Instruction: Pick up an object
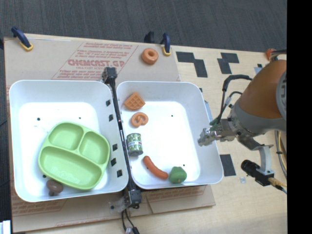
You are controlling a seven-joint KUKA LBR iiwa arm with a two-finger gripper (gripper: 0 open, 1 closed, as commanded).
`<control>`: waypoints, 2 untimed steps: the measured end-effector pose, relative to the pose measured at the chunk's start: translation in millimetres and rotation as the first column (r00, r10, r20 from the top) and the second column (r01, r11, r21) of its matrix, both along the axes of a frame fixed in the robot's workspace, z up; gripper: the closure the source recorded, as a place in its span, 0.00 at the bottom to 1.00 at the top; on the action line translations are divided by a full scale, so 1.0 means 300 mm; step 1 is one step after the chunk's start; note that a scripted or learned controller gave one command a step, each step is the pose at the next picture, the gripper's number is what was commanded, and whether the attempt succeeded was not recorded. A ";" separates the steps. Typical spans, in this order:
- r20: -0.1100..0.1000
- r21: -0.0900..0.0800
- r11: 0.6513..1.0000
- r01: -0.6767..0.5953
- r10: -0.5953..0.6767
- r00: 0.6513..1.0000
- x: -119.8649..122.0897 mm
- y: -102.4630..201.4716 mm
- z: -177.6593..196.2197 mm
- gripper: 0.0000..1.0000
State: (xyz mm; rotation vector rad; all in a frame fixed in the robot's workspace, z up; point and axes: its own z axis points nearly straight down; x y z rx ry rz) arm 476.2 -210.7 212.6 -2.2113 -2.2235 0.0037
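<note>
Over the right bin's [207, 112] outer rim hangs the gripper [204, 138]; whether its jaws are parted I cannot tell, and nothing shows between them. Candidates lie low in that bin: sausage [154, 167], green ball [177, 174], can [134, 144], probably the easiest reach.

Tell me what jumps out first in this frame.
The lime-green divided plate in the left bin. Next, the right bin's toy food: waffle, pretzel, can, sausage, green pepper. The claw sits at that bin's right rim.
</note>
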 end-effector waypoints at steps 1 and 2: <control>0.000 0.000 1.000 0.000 0.000 1.000 0.000 0.000 0.000 1.00; 0.001 0.000 1.000 0.000 0.000 1.000 0.000 0.000 0.001 1.00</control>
